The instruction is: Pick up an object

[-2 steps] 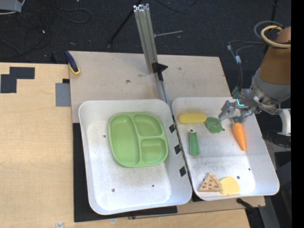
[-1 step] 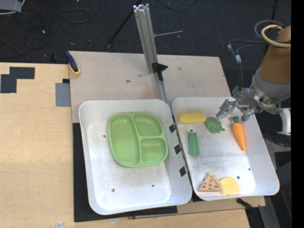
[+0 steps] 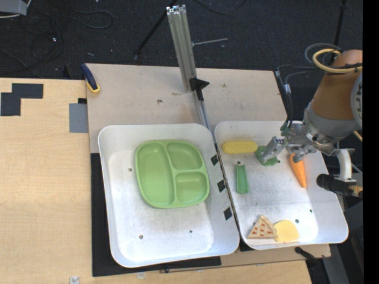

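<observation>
Plate (image 3: 172, 174) in left bin (image 3: 118, 229); pincer (image 3: 270, 155), grip state unclear, over right bin (image 3: 320, 229).

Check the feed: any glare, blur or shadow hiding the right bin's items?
Camera view: lighting is even, no strong glare; the right bin reads clearly; the carrot is sharp; the hand looks slightly soft, its fingers hard to make out.

Our count: two bins, six loose things.
We see two white bins (image 3: 118, 241), one green plate (image 3: 172, 174), one yellow piece (image 3: 239, 147), one green stick (image 3: 241, 179), one carrot (image 3: 299, 171), one pizza slice (image 3: 262, 229), one yellow chip (image 3: 286, 231).
</observation>
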Motion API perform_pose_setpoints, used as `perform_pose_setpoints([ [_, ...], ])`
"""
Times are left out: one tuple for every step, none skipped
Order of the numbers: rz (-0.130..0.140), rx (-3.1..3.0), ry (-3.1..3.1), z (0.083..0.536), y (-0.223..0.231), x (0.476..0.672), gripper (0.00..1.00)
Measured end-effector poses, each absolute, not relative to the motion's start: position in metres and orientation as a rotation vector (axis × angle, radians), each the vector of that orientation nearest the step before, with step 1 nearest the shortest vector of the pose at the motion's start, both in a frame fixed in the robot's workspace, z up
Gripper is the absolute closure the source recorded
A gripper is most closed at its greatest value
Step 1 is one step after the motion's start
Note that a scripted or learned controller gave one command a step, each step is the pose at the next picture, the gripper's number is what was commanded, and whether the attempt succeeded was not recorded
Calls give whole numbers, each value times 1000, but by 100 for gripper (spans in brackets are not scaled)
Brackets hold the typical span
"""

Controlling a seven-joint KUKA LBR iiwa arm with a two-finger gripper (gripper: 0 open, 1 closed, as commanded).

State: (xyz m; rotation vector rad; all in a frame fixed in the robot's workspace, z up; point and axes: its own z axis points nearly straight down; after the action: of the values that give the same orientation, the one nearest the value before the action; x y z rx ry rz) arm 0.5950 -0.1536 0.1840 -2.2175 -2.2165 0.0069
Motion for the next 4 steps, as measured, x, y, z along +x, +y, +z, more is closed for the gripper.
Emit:
perform_pose_setpoints([
  [6,-2219,-2217,138,-158,600,0],
  [-2,-2223,-2219,89,-158,601,0],
  [-10,-2226,-2220,102,-158,603,100],
  [-3,-2222,-2225,164,-153,607,100],
])
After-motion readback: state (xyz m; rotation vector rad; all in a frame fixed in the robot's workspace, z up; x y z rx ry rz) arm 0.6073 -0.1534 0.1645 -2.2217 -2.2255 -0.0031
